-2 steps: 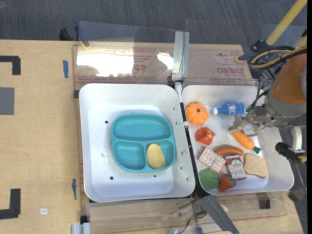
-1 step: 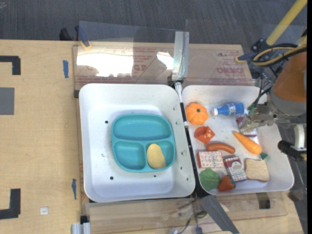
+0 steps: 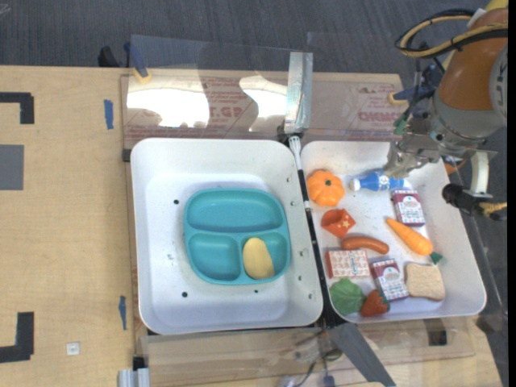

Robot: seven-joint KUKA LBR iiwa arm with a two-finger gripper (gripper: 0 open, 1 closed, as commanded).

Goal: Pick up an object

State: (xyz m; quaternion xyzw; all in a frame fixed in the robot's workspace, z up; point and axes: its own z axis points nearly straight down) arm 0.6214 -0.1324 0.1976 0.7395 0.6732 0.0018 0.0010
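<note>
The right bin (image 3: 472, 285) holds several toy foods: an orange pumpkin (image 3: 326, 188), a red pepper (image 3: 338, 221), a sausage (image 3: 364, 243), a carrot (image 3: 409, 236), a slice of bread (image 3: 425, 281) and a blue and white bottle (image 3: 372, 182) lying on its side. My gripper (image 3: 401, 164) hangs at the far side of this bin, just over the right end of the bottle. The arm's orange band (image 3: 468, 75) is above it at the upper right. Nothing is visibly lifted.
The left bin (image 3: 153, 216) holds a teal divided plate (image 3: 230, 216) with a yellow potato (image 3: 258, 258) in one compartment. More items lie in the right bin: two red cartons (image 3: 409, 210) (image 3: 388, 279), a pink box (image 3: 348, 263), green lettuce (image 3: 347, 295) and a strawberry (image 3: 374, 303).
</note>
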